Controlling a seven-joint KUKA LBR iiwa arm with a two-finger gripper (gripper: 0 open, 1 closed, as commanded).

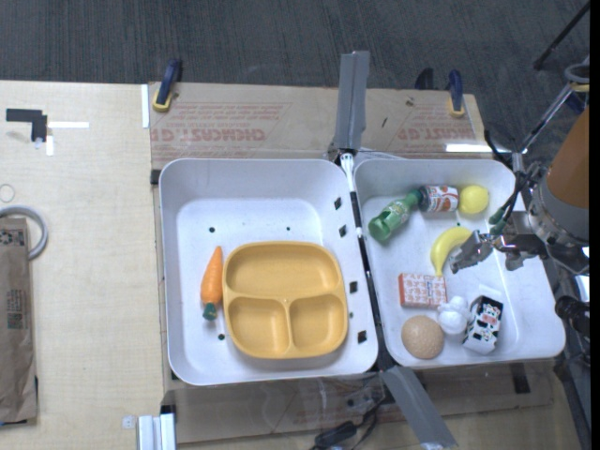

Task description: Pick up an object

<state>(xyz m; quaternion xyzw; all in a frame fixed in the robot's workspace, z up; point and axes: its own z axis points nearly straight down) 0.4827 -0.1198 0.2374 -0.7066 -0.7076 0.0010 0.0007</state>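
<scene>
A dark grey carpeted floor [281, 17] runs along the far side. A pale wooden bench top [75, 251] fills the left, with a sheet of brown cardboard [281, 125] clamped at its far edge by blue-and-yellow clamps [167, 84].

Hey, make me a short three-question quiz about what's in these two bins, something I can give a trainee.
1. True or false: the carrot lies inside a compartment of the yellow divided plate.
2. Which item is nearest the claw? A) green bottle B) banana C) egg
3. Fill in: the lemon sits in the ____ bin as the camera sees it.

Key
1. False: the carrot lies on the left bin floor, beside the plate's left edge.
2. B: the claw is right beside the banana, in the right bin.
3. Right: near the back corner, next to the bottle's label end.
</scene>
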